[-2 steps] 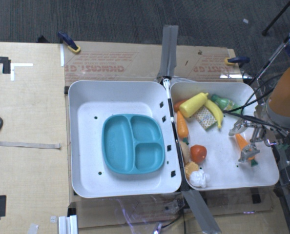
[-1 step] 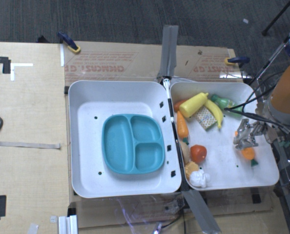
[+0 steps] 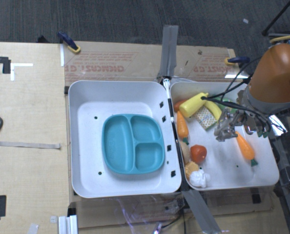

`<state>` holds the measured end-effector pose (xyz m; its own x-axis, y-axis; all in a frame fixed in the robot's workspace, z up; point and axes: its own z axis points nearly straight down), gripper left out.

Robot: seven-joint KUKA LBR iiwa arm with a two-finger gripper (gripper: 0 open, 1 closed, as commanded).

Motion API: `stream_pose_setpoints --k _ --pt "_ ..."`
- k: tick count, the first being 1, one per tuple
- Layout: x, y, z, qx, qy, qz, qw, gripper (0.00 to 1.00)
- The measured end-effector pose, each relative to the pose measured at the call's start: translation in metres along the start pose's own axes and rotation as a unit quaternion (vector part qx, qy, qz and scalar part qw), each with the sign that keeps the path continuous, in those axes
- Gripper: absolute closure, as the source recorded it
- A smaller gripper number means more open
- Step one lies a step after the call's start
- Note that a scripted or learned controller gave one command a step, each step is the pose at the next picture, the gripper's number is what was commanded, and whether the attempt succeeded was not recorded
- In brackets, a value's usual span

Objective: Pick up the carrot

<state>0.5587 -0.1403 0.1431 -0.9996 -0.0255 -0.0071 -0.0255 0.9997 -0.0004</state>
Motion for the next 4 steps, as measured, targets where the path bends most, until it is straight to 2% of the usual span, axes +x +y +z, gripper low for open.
stream_pose_setpoints --k 1,2,3,4 --pt "0.000 0.000 0.000 0.000 0.000 0.000 1.0000 0.00" --pt "0.034 -0.058 0.030 0.000 0.001 -0.015 0.9999 0.00" --pt "0.031 -0.058 0.020 0.002 -0.002 -0.016 0.9999 1.00" --pt "0.031 -0.058 0.020 0.002 -0.002 -0.017 0.9999 0.00"
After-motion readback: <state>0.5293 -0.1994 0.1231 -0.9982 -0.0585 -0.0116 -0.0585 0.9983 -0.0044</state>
